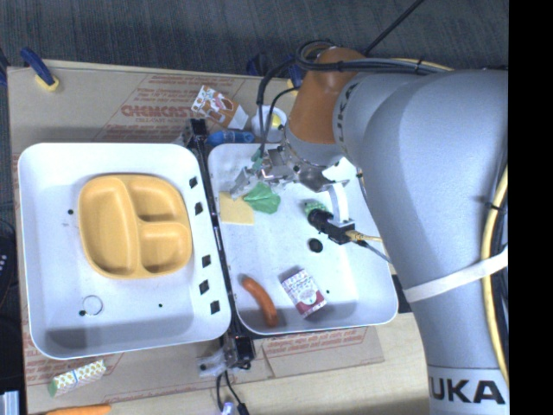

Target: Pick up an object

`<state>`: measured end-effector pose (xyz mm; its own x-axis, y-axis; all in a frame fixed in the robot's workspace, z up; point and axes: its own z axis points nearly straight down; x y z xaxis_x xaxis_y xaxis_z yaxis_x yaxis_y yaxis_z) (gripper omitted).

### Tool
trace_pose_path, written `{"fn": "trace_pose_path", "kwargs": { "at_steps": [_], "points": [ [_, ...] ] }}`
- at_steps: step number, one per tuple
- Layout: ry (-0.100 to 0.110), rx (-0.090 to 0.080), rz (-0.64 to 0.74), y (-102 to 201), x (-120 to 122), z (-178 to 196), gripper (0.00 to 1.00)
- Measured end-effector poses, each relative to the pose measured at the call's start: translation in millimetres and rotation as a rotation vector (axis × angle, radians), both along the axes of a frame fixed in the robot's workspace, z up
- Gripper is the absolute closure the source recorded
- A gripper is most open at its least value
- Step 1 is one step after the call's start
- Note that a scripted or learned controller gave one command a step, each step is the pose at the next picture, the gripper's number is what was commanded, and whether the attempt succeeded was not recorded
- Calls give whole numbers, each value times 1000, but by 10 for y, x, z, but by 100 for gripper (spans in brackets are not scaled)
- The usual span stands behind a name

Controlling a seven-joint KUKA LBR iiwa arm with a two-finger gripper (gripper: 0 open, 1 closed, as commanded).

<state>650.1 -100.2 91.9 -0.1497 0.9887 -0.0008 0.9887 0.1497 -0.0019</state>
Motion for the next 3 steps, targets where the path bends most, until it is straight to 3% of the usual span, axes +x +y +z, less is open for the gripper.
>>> {"fn": "trace_pose_path", "kwargs": {
  "at_steps": [1, 2, 3],
  "points": [
    [1, 0, 4, 4, 4, 103, 100],
    [1, 0, 5, 5, 3, 102, 0],
    [-3, 0, 258, -108, 68, 3, 0]
  ]
}}
